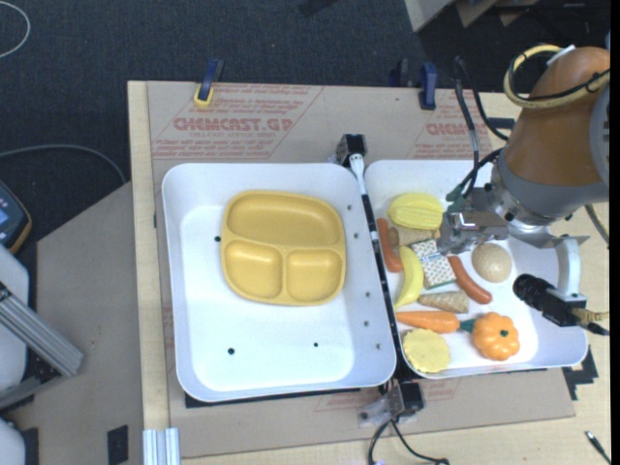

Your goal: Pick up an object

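Note:
The right bin (542,361) holds several toy foods. Among them are a yellow taco-like piece (415,209), a red hot dog (387,245), a banana (412,279), a checkered packet (434,264), a red sausage (472,281), a beige egg-like ball (492,262), a carrot (426,322), an orange pumpkin (496,337) and a yellow round slice (426,351). My gripper (457,231) hangs low over the bin's upper middle, between the taco-like piece and the beige ball, just above the checkered packet. I see nothing held in it.
A yellow divided plate (284,247) lies in the left bin (194,337). A black clip (351,149) sits at the far end of the ridge between the bins. The arm's orange and grey body (562,124) overhangs the right bin's far right corner.

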You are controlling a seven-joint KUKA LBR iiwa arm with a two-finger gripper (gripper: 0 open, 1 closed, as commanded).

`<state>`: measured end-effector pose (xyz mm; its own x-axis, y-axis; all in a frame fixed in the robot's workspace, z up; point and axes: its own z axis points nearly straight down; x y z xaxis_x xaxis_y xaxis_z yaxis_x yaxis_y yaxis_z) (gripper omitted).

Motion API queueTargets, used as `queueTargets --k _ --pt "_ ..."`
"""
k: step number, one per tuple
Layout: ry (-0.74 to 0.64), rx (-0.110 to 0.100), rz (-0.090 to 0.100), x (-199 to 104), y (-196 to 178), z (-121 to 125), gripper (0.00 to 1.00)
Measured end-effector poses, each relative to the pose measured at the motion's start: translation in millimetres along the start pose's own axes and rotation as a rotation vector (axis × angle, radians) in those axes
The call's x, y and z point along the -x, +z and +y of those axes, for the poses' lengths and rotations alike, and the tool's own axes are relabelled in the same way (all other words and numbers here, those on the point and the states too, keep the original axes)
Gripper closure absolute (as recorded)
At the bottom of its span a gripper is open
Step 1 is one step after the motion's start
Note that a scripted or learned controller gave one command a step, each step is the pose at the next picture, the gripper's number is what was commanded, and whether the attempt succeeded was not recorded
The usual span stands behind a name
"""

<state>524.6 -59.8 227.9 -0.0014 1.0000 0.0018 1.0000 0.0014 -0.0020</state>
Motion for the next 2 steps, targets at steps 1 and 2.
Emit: queueTargets --k 1,2 --pt "0.001 0.0 -0.001 -0.5 1.4 1.4 1.0" --pt "0.002 0.004 -0.003 14.1 -4.5 2.6 1.0"
